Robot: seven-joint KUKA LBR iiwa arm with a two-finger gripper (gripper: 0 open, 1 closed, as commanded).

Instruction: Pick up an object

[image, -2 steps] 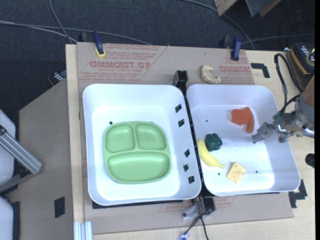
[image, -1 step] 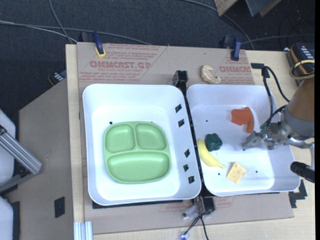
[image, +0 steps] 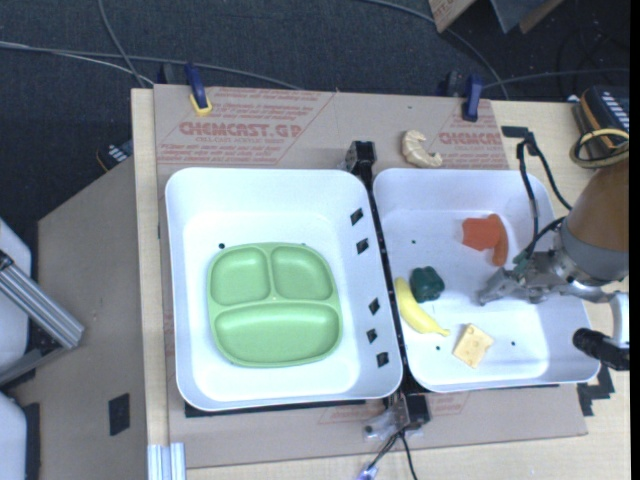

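Camera view: two shallow white bins are seen side by side on the desk, the left bin carrying a green divided plate near its middle, with bare floor left all round it. The right bin carries the loose things, presumably scattered so that each can be approached alone: an orange-red piece toward the far side, a dark green piece and a yellow banana close against the dividing wall, and a pale yellow cracker-like square near the front rim. The claw is held low over the right bin floor, between the orange-red piece and the square; nothing is seen between its fingers, and whether they are spread or closed cannot be told. The banana and green piece are judged awkward, being crowded by the wall. More open room is offered around the square and the orange-red piece. A cream-coloured object lies outside the bins on the cardboard.
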